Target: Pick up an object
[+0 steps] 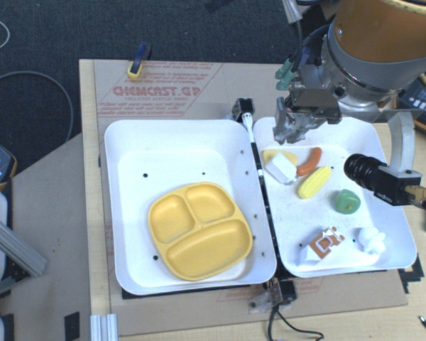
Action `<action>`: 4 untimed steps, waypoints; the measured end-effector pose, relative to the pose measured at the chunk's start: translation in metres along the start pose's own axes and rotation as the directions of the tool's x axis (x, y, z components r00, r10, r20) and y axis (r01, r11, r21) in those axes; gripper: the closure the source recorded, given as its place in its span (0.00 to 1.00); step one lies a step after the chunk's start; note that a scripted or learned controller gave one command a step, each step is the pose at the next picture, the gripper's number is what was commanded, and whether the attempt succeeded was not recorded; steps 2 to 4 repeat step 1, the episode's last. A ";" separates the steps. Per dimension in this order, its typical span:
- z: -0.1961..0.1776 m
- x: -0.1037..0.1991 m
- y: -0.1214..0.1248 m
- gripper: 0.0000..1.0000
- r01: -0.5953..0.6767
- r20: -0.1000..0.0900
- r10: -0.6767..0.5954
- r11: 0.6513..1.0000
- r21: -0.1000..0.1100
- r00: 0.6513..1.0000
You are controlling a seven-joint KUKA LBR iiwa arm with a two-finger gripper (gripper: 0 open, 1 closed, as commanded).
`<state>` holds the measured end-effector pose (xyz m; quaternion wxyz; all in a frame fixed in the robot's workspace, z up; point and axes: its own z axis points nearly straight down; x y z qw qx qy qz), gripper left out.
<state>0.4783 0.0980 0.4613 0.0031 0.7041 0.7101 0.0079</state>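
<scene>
Nearest the front of the right bin (401, 251) lie a small brown-and-white box (326, 244) and a white lumpy piece (372, 240). Further in sits a green round fruit (347, 202), then a yellow corn cob (314, 182) with an orange sausage (309, 161) just beside it and a white-and-yellow block (280, 165) to their left. The pincer (292, 130) hangs at the bin's far edge, directly above that block and apart from it; whether it is released or clenched I cannot tell. The left bin (128, 148) holds a yellow divided tray (199, 229) on the table (92, 91).
</scene>
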 end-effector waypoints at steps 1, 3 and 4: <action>-0.018 0.136 0.001 1.00 0.008 0.001 -0.008 1.000 0.010 1.000; -0.018 0.136 0.001 1.00 0.008 0.001 -0.008 1.000 0.010 1.000; -0.018 0.136 0.001 1.00 0.008 0.001 -0.008 1.000 0.010 1.000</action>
